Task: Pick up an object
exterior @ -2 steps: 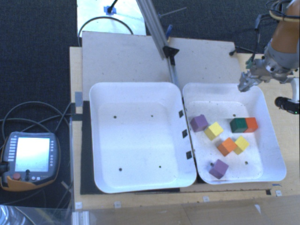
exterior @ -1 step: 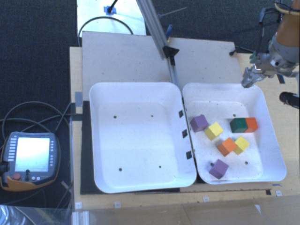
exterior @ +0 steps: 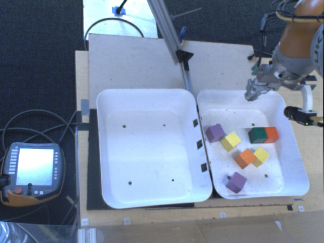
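A handheld control pendant (exterior: pixel 31 173) lies at the far left, beside the wooden surface (exterior: pixel 223 59). On the surface sit two shallow white bins side by side. The left bin (exterior: pixel 106 135) shows bare white floor. The right bin (exterior: pixel 291 156) holds small blocks: a purple block (exterior: pixel 215 132), a yellow block (exterior: pixel 231 140), another purple block (exterior: pixel 236 182) nearest the viewer, an orange block (exterior: pixel 245 158) touching a second yellow block (exterior: pixel 260 156), then a green block (exterior: pixel 257 134) touching an orange-red block (exterior: pixel 271 134). They look light, rigid and smooth, best pinched across opposite flat faces; the lone purple ones offer the clearest access. The gripper (exterior: pixel 251 94) hangs over the right bin's far rim, carrying nothing; how wide it stands cannot be told.
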Available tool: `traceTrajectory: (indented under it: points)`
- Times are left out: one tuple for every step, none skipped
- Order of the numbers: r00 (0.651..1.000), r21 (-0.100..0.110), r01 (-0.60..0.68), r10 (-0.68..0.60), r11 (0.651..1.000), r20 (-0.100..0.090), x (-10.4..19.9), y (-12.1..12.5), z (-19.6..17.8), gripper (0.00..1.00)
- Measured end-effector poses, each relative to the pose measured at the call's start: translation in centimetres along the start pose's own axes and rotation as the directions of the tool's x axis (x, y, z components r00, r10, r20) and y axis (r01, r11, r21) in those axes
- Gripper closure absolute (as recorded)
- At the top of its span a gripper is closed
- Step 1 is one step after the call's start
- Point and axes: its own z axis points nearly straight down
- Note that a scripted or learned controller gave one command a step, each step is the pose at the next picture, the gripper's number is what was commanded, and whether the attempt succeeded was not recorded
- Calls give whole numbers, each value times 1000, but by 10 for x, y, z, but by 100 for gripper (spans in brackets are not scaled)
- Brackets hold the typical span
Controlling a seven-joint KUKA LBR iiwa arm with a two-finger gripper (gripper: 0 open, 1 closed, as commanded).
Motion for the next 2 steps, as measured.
traceTrajectory:
  points:
    - [1000, 1, 1, -1, 1000, -1, 48, -9, 9, 100]
    - [1000, 1, 1, -1, 1000, -1, 104, -22, 16, 100]
